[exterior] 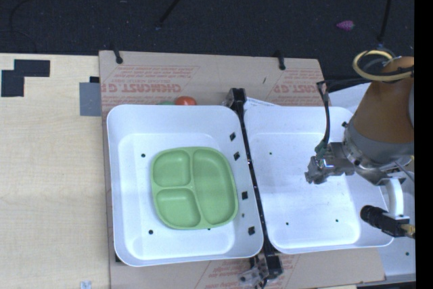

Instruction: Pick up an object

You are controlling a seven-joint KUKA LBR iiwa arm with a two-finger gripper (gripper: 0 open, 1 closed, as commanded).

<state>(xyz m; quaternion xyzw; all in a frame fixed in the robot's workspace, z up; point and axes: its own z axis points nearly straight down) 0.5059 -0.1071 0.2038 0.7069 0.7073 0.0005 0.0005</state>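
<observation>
- From above, two shallow white bins sit side by side on a cardboard sheet laid over the pale wooden bench: the left bin (128, 145) and the right bin (298, 227), their inner rims meeting along a black divider with clips.
- In the left bin lies a green divided plate (194, 187), flat on the floor, roughly in the middle. It is a rounded rectangle with three compartments; its long axis looks to run roughly from the upper left toward the lower right, though the shape is close to square, so that is hard to judge. The two smaller compartments are on its left side, the one long compartment on its right.
- A small orange-red object (185, 101) peeks over the far rim of the left bin, behind it on the cardboard.
- The arm (382, 118) reaches in from the right, its orange band showing above the grey wrist.
- The gripper (323, 169) hangs over the right bin, toward its right half, well apart from the plate. Whether its pincer is apart or together I cannot tell from here; nothing is visibly held.
</observation>
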